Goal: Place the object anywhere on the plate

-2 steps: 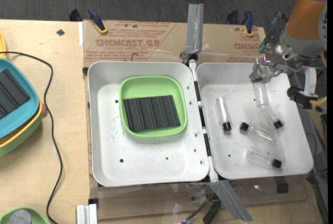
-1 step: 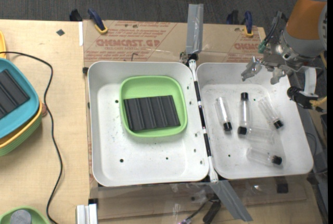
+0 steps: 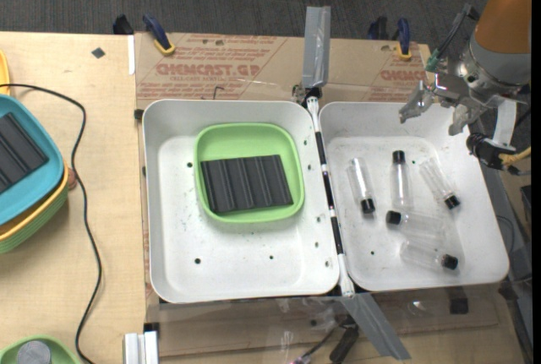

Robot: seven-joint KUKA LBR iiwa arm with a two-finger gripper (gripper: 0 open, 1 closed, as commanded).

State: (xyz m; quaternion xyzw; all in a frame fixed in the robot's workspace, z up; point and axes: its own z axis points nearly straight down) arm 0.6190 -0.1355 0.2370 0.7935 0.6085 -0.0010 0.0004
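Nearest the camera, at the front of the right bin (image 3: pixel 482 269), lies a clear tube with a black cap (image 3: pixel 429 256), one of several such vials scattered across that bin's floor; others lie at (image 3: pixel 362 185), (image 3: pixel 396 187) and (image 3: pixel 440 184). They look light, stiff and smooth, probably thin plastic or glass, so likely to roll or slip and perhaps to crack if squeezed hard; the best hold would be across the middle of the barrel, fingers set square to its length. The tool (image 3: pixel 439 100) hangs over the bin's far right corner, and whether it is open or closed cannot be told; nothing is seen in it. All the tubes lie below and nearer the camera than the tool, apart from it. The green plate (image 3: pixel 287 143), carrying a dark ribbed slab (image 3: pixel 245 183), sits in the left bin (image 3: pixel 169 210), well to the tool's left.
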